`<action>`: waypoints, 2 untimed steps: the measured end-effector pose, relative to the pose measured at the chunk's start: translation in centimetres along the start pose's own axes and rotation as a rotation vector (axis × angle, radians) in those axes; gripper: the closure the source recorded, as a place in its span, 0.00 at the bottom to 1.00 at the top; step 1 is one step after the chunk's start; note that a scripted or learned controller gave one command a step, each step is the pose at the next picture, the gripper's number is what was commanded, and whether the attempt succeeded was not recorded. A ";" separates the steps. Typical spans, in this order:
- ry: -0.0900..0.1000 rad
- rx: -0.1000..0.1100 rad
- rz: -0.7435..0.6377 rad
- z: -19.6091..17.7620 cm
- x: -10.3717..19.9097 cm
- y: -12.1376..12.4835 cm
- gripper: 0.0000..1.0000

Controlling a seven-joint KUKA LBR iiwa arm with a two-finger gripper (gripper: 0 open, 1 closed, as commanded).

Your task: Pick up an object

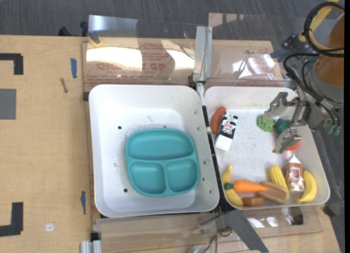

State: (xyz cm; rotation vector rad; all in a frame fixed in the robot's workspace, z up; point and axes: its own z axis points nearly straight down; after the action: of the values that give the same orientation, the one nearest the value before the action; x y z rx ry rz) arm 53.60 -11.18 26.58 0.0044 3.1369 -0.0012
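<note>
My gripper [284, 121] hangs over the right side of the right bin [249, 100], its two fingers spread wide, so it is open. A green broccoli-like toy [267, 122] lies between and just left of the fingers [279, 102]; I cannot tell whether they touch it. Left of it lie a white carton with black spots [227, 131] and a red sausage-like toy [217, 117]. Along the bin's front edge sit a carrot [250, 186], a corn cob [278, 175], a small brown-and-white carton [296, 173] and a yellow banana [311, 187].
The left bin [109, 110] holds a teal divided plate [161, 160]. A metal divider [203, 55] stands behind the seam between the bins. Black cables [298, 60] loop off the arm at the right. Another banana [229, 187] lies in the right bin's front left corner.
</note>
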 end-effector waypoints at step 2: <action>-0.003 0.000 0.102 17.0 -9.1 2.2 0.00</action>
State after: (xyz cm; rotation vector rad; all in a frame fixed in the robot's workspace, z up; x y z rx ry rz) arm 62.78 -8.98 9.60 0.1637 3.1295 -0.0010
